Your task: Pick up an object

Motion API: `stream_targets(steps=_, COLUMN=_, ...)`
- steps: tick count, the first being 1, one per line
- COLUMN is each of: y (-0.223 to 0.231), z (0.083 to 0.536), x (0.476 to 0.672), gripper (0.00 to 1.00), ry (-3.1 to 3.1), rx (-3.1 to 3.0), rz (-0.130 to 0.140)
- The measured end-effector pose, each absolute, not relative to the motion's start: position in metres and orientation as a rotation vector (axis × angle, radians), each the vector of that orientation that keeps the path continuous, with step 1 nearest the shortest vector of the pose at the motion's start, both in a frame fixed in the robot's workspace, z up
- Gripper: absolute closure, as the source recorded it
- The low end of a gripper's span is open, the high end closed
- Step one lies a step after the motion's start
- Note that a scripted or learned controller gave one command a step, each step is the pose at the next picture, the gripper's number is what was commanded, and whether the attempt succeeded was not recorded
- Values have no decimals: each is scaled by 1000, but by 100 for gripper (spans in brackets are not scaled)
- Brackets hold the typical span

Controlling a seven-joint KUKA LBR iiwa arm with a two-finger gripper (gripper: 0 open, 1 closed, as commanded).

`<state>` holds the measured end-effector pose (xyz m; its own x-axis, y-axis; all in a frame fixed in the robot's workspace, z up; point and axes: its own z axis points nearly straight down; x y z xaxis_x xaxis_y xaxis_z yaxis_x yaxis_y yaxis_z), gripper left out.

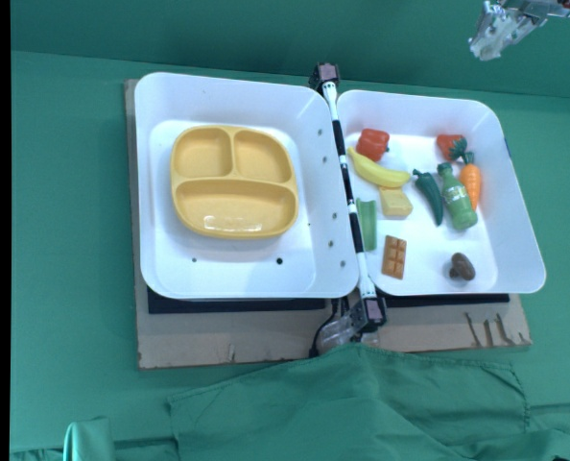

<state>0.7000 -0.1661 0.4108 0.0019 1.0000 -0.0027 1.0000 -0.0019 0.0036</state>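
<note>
My gripper [489,38] hangs high at the top right, above and beyond the right bin's [515,248] far corner, holding nothing. In that bin lie a red pepper [372,143], a yellow banana [377,171], a yellow cheese block [395,203], a green cucumber stick [367,223], an orange waffle piece [393,255], a dark green chili [429,196], a green bottle [457,200], a carrot [471,184], a strawberry [449,145] and a brown lump [462,267].
The left bin [160,262] bears a yellow divided plate [233,181]. A hinge bar with clamps [347,190] runs between the bins. Both sit on cardboard [218,344] over green cloth, which bunches up at the front [352,406].
</note>
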Motion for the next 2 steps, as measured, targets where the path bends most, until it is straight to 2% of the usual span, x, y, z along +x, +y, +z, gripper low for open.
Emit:
stream_targets(steps=1, y=-188, z=423, x=700, gripper=100, ry=2209, rx=2221, rz=3)
stream_targets(steps=2, y=-187, z=435, x=700, gripper=100, ry=2212, rx=2219, rz=3)
